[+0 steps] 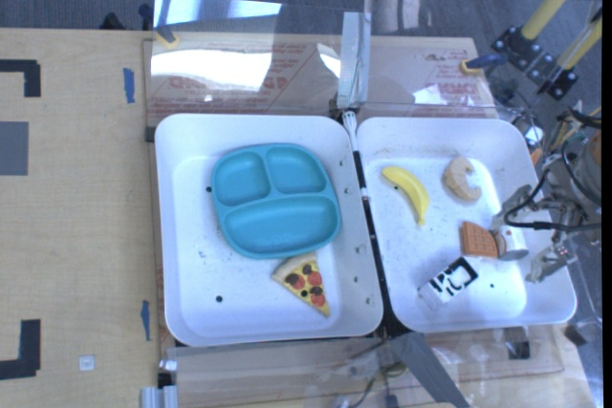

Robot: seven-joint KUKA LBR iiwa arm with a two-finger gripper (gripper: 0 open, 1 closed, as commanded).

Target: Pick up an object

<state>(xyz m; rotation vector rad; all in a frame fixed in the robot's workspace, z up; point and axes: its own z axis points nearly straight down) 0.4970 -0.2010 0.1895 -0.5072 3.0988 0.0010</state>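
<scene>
Camera view: hand (521, 242) at right bin (550, 301), touching waffle (480, 241); its open or closed state cannot be determined.

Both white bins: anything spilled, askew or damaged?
Nothing stands out. The blue divided plate and pizza slice toy lie flat in the left bin; banana, bun, waffle and black-and-white block in the right bin.

Blue divided plate (275, 201) in white left bin (182, 234). Yellow banana (408, 190), tan bun (463, 179), brown waffle (479, 241), black-and-white block (450, 281). Pizza slice (305, 282) yellow, red-dotted.
</scene>
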